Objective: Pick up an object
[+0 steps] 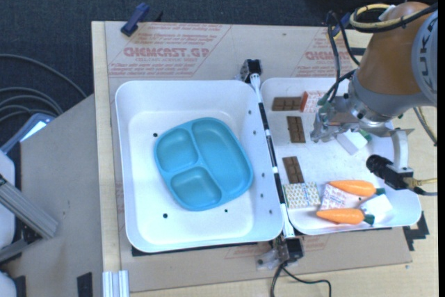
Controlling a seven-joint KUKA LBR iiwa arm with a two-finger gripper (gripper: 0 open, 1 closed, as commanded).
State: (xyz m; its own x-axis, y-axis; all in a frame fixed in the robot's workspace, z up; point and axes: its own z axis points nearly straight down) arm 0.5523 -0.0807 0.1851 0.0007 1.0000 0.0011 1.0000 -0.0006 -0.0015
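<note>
One arm bent over right bin — jaws' state unclear.

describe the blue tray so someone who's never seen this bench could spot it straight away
Of the two shallow white bins, take the left bin, the one away from the grey and orange arm. In its middle lies a light blue plastic plate with rounded corners, moulded into three compartments. The small brown bars and orange toy carrots all lie in the right bin.
</note>
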